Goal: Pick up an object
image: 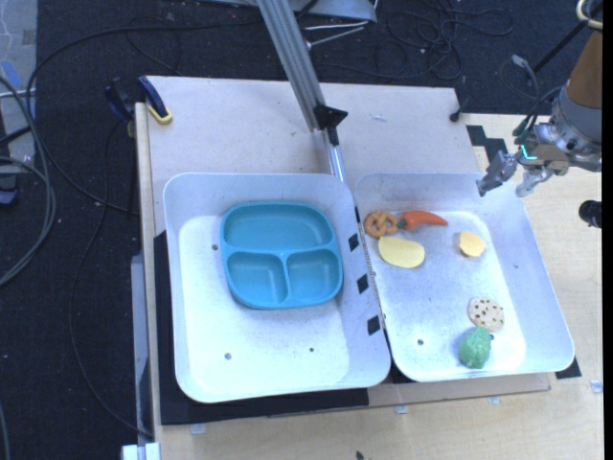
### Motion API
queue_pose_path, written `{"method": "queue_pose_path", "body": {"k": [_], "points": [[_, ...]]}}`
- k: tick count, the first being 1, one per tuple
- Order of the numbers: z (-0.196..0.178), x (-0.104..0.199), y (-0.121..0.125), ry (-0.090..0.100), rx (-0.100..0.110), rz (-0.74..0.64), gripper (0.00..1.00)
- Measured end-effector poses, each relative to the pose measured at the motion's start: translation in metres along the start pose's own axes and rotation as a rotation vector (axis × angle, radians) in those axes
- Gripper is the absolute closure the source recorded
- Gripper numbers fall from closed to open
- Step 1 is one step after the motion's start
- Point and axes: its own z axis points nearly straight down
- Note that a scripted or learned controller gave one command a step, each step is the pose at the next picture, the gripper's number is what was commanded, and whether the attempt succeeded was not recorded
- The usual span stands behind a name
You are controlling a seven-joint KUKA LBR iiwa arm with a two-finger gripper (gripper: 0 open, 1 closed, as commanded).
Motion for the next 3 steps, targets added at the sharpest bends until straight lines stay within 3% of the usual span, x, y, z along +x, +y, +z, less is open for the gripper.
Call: {"method": "queue_pose_path", "body": {"k": [1, 3], "points": [[-0.001, 0.000, 0.001, -0.001, -0.003, -0.001, 0.00], [0.115, 0.008, -0.018, 0.001, 0.003, 0.001, 0.00]]}}
